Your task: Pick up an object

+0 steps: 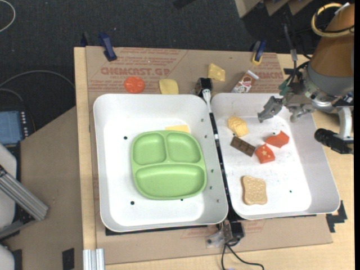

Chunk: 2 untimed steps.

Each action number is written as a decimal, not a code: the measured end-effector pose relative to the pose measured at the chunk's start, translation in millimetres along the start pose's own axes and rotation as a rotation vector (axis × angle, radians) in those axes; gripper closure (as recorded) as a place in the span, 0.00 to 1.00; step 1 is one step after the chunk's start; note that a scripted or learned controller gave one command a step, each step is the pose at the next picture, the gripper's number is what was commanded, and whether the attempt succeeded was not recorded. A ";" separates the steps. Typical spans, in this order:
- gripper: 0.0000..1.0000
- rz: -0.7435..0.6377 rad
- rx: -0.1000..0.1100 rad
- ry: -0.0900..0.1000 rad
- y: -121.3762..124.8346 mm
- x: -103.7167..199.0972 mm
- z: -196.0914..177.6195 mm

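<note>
Above the right bin point(315, 198), our gripper point(283, 109) hangs with fingers spread, pinching nothing. Below it we see two red pieces point(271, 147), a brown bar point(243, 147), corn point(238, 126) and toast point(254, 190). A green plate point(167, 165) fills the left bin point(109, 151).

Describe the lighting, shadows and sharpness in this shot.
Camera view: even, soft overhead light; faint shadows under the green tray and toast; mild glare on the white bin walls; the end effector looks slightly soft, the food pieces are sharp.
</note>
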<state>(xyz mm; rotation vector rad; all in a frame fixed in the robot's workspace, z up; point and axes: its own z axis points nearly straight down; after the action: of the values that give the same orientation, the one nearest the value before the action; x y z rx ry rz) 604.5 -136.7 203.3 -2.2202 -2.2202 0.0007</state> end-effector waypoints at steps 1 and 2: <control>0.00 0.005 0.010 0.001 -43.5 -39.7 86.5; 0.00 -0.003 -0.006 -0.003 -0.1 -46.8 120.2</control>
<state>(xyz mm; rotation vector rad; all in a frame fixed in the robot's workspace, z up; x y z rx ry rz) 604.2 -183.3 83.0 -2.2220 -2.2276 -0.0018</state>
